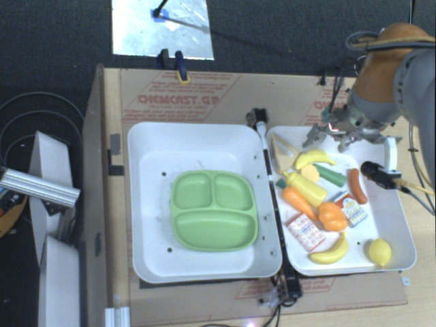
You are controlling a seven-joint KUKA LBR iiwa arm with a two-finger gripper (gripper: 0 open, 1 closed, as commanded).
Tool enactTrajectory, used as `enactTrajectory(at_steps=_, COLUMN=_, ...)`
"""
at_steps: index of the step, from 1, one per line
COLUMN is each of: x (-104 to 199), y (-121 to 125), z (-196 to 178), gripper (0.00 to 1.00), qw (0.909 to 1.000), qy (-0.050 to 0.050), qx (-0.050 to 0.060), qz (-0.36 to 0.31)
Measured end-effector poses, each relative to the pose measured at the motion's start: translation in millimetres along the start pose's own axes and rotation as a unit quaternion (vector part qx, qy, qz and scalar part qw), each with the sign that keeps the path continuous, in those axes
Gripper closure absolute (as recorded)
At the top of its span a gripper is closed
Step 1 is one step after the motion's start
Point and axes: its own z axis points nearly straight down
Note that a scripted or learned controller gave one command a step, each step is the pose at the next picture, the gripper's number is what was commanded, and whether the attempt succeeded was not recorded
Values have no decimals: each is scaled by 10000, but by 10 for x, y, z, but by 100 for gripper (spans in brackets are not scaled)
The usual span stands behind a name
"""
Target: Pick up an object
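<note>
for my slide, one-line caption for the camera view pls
End effector poised over the right bin of toy food near a banana; the left bin holds a green divided plate.

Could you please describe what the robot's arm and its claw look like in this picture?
The arm is grey with a rounded orange band above the wrist, and dark cables loop over its top. Below the band sits a grey metal wrist block carrying the claw, which has two thin, pale metallic fingers. A small reddish light glows on the wrist housing.
</note>
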Motion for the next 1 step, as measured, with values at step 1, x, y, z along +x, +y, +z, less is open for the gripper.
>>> enactTrajectory(at_steps=1, x=280, y=-59, z=764, gripper=0, qw=10000, qy=-41, qx=-25, qz=2)
